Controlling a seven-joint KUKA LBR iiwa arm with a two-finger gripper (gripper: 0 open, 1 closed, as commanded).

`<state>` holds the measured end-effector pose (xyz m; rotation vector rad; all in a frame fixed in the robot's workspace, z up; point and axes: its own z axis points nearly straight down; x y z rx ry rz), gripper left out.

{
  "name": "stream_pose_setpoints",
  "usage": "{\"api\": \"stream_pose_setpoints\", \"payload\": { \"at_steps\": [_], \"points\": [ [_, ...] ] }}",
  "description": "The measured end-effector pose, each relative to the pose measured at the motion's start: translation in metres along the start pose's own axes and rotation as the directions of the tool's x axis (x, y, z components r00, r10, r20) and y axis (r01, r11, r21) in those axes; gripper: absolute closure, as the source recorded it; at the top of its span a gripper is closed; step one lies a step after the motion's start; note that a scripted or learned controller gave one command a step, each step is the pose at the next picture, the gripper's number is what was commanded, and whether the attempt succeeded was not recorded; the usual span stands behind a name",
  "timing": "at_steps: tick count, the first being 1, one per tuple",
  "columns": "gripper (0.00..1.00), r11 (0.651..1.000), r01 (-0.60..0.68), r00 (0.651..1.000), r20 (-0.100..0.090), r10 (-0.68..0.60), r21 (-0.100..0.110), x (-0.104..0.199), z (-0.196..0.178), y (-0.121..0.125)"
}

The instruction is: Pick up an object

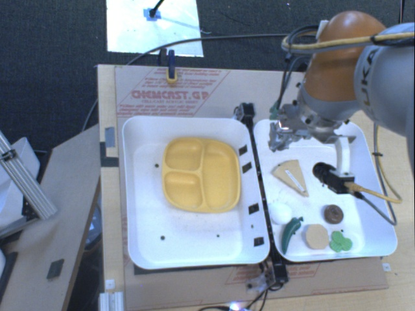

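- Pincer [280, 138] hangs low over the far left corner of the right bin [371, 229], close to the wall shared with the left bin [146, 241]; whether it is open or closed cannot be told from this angle.
- Grey arm [379, 76] with its orange band reaches in from the right, above the far end of the right bin.
- Pale tan wedge [290, 175] lies on the bin floor nearest the pincer, just toward the camera from it and apart from it.
- White ball [281, 211] sits near the left wall, past the wedge, with a curved green pod [292, 230] just beside it at the near edge.
- Tan disc [317, 236] lies next to the pod, and a small green leafy piece [340, 241] touches its right side.
- Small brown round piece [333, 214] sits just beyond the disc.
- Yellow divided plate [201, 175] lies flat in the middle of the left bin.
- Both bins rest side by side on the bench [194, 86], which carries a sheet printed in red.
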<state>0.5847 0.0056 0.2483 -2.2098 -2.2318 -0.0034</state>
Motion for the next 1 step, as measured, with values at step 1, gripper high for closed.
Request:
{"api": "stream_pose_setpoints", "payload": {
  "at_steps": [1],
  "points": [
    [1.00,1.000,0.001,1.000,0.000,-0.001,0.000,0.0615,0.0032,-0.0070]
  ]
}}
